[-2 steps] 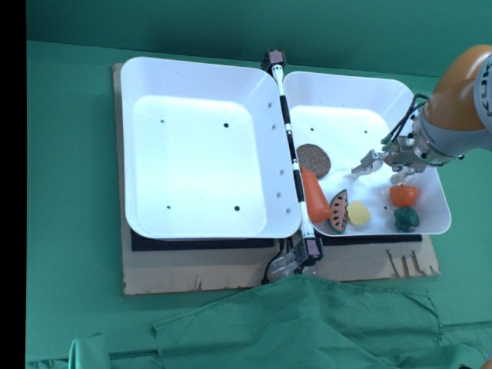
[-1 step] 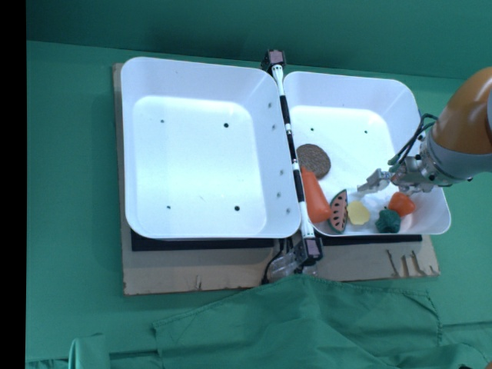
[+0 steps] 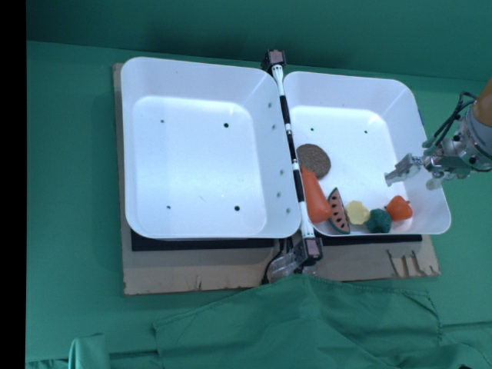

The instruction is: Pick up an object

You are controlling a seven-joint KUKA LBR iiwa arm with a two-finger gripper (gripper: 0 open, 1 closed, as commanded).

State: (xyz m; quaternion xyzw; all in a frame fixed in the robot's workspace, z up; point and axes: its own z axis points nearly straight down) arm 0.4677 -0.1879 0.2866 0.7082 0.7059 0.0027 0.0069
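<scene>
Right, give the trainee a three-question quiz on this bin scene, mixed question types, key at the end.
1. True or false: the brown disc lies in the right bin.
2. Which item lies nearest the tool? A. carrot B. orange pepper C. watermelon slice
3. Fill in: the yellow piece sits between the watermelon slice and the green ____.

Key: 1 true; 2 B; 3 broccoli
</scene>
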